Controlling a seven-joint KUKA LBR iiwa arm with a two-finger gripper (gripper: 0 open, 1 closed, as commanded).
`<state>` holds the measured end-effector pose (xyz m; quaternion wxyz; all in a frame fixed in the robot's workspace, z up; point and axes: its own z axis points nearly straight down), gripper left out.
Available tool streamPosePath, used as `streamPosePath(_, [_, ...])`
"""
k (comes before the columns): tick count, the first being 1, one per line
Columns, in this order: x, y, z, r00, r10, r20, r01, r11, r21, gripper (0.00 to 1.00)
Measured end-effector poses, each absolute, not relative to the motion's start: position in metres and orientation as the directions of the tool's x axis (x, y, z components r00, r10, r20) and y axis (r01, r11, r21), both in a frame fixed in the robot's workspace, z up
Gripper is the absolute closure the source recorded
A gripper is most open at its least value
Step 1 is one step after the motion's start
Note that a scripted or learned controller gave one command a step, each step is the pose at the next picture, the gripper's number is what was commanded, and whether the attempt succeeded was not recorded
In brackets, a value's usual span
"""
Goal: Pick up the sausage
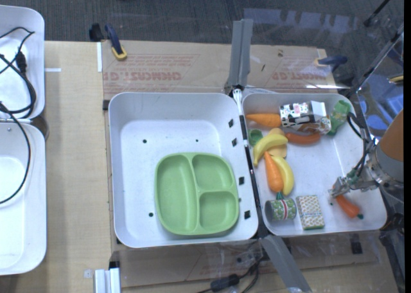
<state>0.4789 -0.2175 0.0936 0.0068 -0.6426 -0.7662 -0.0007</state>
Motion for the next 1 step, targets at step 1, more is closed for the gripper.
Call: streamPosePath(1, [0.4918, -0.1424, 0.2356, -0.245, 0.969, 0.001, 0.969, 0.245, -0.005, 1.0])
